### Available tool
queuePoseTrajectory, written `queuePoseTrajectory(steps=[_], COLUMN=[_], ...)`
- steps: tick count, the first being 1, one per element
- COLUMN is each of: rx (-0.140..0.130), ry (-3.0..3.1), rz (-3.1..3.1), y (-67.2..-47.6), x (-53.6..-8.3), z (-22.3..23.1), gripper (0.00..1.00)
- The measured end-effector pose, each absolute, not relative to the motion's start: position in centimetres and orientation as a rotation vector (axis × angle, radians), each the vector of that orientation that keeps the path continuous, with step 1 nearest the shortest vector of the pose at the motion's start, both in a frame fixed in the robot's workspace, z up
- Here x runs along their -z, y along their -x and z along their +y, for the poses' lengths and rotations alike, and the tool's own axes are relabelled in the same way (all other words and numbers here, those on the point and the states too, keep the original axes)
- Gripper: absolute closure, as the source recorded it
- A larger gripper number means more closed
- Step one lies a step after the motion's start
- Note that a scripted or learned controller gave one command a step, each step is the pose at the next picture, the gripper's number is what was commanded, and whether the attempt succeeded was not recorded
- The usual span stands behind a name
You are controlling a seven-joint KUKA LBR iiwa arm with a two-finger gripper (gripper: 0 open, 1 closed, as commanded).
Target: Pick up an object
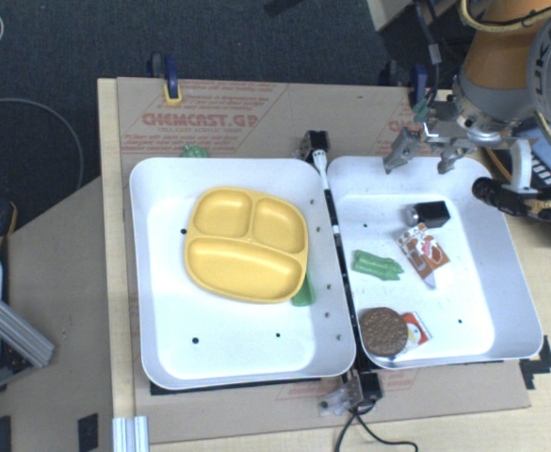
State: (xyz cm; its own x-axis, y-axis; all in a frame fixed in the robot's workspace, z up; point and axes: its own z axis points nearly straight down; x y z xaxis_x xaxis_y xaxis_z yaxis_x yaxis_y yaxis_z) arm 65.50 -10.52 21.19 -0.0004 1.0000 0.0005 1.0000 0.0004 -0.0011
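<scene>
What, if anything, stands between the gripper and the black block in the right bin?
Nothing visible does. The gripper hangs open over the right bin's far edge, and only bare white floor separates it from the black block.

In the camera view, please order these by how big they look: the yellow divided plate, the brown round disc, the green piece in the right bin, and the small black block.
Largest to smallest:
1. yellow divided plate
2. brown round disc
3. green piece
4. small black block
The last two look close in size, so their order is unsure.
</scene>
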Motion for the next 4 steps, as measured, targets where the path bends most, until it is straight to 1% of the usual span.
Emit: queuePoseTrajectory(steps=[1, 2, 3, 4], rx=[0.016, 0.001, 0.008, 0.015], ry=[2.228, 2.225, 2.226, 2.217], rz=[-2.236, -2.217, -2.225, -2.240], y=[-62.4, -57.9, -58.2, -63.8], x=[-10.4, -8.6, -9.8, -19.1], z=[-14.6, -16.4, -16.2, -7.8], gripper=[0.00, 0.00, 1.00, 1.00])
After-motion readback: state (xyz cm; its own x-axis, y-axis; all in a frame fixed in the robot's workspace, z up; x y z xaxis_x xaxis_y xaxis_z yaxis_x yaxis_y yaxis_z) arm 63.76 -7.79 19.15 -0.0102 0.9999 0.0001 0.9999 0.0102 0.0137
